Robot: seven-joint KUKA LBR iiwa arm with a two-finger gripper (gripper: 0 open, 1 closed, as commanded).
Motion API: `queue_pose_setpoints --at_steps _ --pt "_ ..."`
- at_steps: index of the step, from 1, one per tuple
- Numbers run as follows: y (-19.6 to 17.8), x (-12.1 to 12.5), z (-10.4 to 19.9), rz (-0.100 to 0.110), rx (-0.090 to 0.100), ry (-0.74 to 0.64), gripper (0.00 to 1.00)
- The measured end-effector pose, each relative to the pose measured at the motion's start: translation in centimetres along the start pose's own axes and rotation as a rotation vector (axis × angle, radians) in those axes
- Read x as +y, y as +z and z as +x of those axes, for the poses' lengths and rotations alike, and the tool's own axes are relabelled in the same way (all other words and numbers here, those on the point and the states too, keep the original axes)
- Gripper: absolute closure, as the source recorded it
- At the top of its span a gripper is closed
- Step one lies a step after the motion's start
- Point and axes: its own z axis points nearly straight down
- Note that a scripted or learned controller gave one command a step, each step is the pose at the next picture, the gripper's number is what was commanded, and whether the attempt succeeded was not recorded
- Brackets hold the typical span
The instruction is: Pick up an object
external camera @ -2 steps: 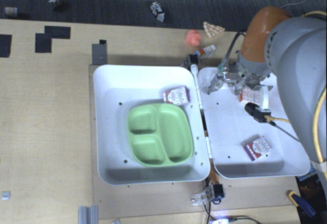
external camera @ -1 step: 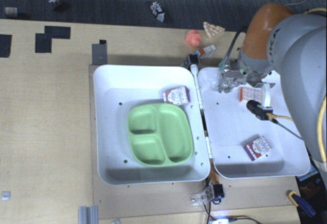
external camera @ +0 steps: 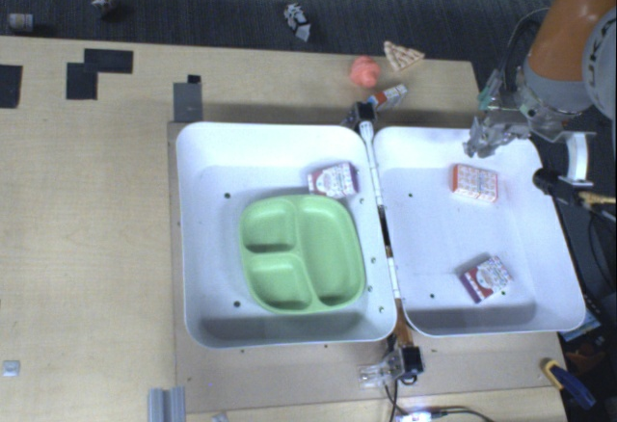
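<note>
- Where the arm enters at the three o'clock side, you see the gripper (external camera: 485, 143) hanging over the far rim of the right bin (external camera: 424, 247), at roughly one o'clock of that bin; whether its fingers are spread or pressed together you cannot tell at this size.
- Nearest candidate: the orange-and-white packet (external camera: 475, 183), lying flat on the bin floor just beside the gripper, toward six o'clock from it, and apart from it.
- Second candidate: the dark red packet (external camera: 485, 277), flat and turned askew, near five o'clock of the same bin.
- Third candidate: the purple-trimmed packet (external camera: 334, 180) in the left bin (external camera: 207, 247), touching or nearly touching the twelve o'clock edge of the green divided plate (external camera: 301, 251).
- Handling, as a judgement: the packets look light, thin and box-like, likely stiff enough to pinch but prone to slide on the smooth white floor.
- Take hold across the narrower pair of edges, fingers straddling the packet from above; the plate, broad and rounded, looks the poorest choice for two fingers.
</note>
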Motion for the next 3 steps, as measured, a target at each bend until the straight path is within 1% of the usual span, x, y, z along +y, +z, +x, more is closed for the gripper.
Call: queue_pose_setpoints --at_steps 1,2,3 --pt "0.1 0.0 0.1 0.002 0.001 -0.001 0.00" --pt "10.5 -0.2 5.3 0.001 0.002 -0.002 0.00" --pt "9.3 -0.1 5.3 -0.004 0.001 -0.005 1.00"
